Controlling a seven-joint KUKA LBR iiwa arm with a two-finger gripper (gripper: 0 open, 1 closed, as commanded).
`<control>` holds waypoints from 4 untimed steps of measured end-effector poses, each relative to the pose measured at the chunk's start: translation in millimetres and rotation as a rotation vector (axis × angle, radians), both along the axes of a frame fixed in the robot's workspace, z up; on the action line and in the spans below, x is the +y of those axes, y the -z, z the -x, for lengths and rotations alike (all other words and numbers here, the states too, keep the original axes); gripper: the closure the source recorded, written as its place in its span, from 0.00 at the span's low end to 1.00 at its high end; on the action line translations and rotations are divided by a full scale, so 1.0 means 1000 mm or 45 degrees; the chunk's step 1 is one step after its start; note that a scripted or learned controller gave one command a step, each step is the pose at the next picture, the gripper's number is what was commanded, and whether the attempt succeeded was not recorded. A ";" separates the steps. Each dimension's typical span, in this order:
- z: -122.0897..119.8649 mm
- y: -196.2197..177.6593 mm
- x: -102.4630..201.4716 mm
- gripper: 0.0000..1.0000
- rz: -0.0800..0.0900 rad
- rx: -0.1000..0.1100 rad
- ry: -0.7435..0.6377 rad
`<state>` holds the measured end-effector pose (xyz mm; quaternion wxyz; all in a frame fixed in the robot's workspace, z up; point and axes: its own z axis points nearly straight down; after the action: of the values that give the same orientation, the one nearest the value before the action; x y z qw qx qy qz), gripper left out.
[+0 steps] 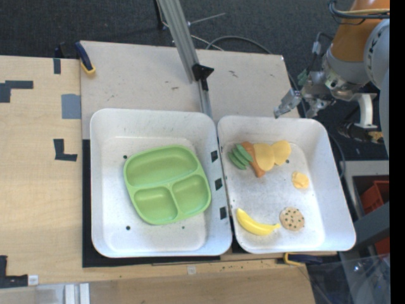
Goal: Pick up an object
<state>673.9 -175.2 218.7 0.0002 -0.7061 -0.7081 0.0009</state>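
So we've got two white bins side by side on the bench. The left bin point(101, 170) has a lime green divided tray point(167, 183) sitting in it, three compartments, tilted a bit off square.

All the small stuff is in the right bin point(332, 189). At roughly 11 o'clock in that bin there's a clump: a green ribbed piece point(240, 156), an orange carrot-looking wedge point(255, 160) and a pale yellow lumpy piece point(274, 154), all touching each other. Over at 3 o'clock we see a small yellow blob point(300, 180) on its own. Down at 6 o'clock there's a yellow banana point(255, 224), curved, lying flat, and just beside it at about 5 o'clock a round tan cookie point(292, 219) with dark specks. Banana tip and cookie look close to touching, but we can't say for sure.

The gripper point(286, 105) is hanging outside the right bin, just past its top edge at around 1 o'clock, with the grey arm and its orange band point(361, 18) coming in from the upper right. Nothing is between the fingers as far as we can see. How far apart the fingers are, we honestly can't tell, it's too small and dark against the background.
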 end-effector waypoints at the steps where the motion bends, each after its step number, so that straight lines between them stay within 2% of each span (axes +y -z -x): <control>1: 0.000 0.000 0.000 0.00 0.001 0.000 0.001; 3: -0.002 0.101 0.011 0.00 -0.001 0.007 0.000; 4: 0.000 0.129 0.009 0.00 0.002 0.017 0.005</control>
<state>673.7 -165.8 89.9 0.0044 -0.7075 -0.7067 0.0062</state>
